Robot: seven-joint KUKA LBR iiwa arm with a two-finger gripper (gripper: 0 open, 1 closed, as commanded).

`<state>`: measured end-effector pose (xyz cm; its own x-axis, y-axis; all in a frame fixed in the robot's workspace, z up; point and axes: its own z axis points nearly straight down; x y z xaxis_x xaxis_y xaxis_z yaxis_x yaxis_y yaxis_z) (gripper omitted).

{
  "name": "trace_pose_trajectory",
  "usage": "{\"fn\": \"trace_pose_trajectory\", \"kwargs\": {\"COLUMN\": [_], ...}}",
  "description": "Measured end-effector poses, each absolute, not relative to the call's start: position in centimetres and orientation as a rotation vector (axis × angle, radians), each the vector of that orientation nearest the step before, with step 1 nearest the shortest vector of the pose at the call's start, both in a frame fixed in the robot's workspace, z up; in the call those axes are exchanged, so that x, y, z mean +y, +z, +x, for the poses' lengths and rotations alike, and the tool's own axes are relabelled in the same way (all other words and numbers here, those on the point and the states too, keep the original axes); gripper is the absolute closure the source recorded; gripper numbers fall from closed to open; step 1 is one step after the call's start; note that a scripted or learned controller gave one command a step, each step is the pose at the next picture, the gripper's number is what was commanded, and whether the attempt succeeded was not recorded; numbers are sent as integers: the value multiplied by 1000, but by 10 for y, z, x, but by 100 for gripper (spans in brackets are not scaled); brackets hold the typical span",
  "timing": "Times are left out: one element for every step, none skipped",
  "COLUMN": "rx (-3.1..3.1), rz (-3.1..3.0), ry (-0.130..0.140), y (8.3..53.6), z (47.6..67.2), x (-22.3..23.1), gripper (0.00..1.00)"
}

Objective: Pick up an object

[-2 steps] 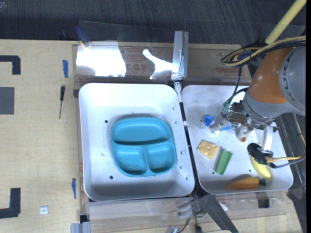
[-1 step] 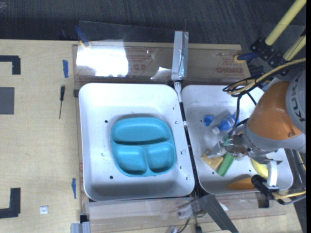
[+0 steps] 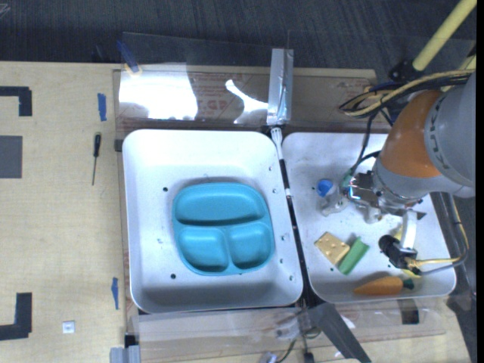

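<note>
My gripper (image 3: 368,200) hangs low over the middle of the right bin (image 3: 310,153), below the arm's orange band. Just left of it lies a small blue object (image 3: 325,187) with a pale piece beside it. Nearer the front of the bin are a yellow holed wedge (image 3: 331,247) and a green block (image 3: 353,255) side by side, both a little below and left of the gripper. An orange carrot (image 3: 378,285) lies along the front rim. Nothing is visibly held by the gripper.
The left bin (image 3: 144,203) holds a blue divided plate (image 3: 222,226) at its centre. A metal divider (image 3: 279,89) stands behind the two bins. Yellow cables run at the right, beside the arm.
</note>
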<state>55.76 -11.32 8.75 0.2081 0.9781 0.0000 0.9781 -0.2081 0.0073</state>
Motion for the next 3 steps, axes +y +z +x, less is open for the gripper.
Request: {"fn": "trace_pose_trajectory", "kwargs": {"rx": [1970,1970,2239], "rz": [2434,2435,2199], "ry": [11,10,2], "y": [99,99,120], "z": [559,559,562], "x": [-113,-113,-102], "gripper": [100,0,0]}}
